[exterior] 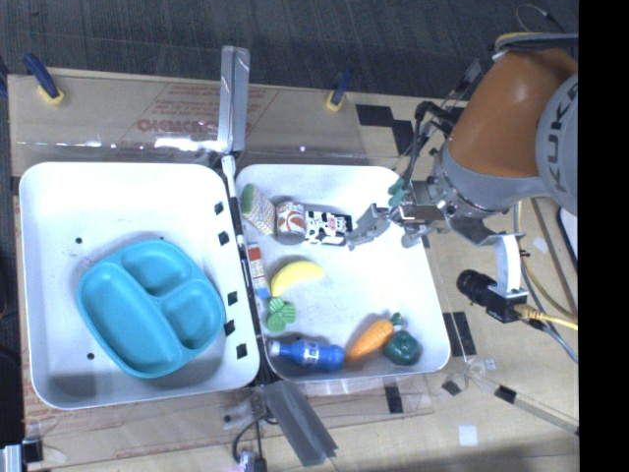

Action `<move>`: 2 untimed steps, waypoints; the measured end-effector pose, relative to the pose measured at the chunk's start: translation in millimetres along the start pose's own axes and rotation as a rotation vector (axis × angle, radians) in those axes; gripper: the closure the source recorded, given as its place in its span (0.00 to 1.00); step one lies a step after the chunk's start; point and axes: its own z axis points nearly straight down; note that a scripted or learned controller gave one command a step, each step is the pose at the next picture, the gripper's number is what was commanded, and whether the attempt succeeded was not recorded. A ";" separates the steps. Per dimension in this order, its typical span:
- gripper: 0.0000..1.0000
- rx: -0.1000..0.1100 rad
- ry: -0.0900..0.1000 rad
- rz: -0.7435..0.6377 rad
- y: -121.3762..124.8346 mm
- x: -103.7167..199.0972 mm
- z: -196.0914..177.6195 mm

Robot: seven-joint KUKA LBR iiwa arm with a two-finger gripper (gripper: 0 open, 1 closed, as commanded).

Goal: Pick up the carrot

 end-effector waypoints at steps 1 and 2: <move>0.00 -0.003 -0.001 -0.157 -35.1 -69.0 22.7; 0.00 -0.004 -0.002 0.114 -40.2 -79.3 11.1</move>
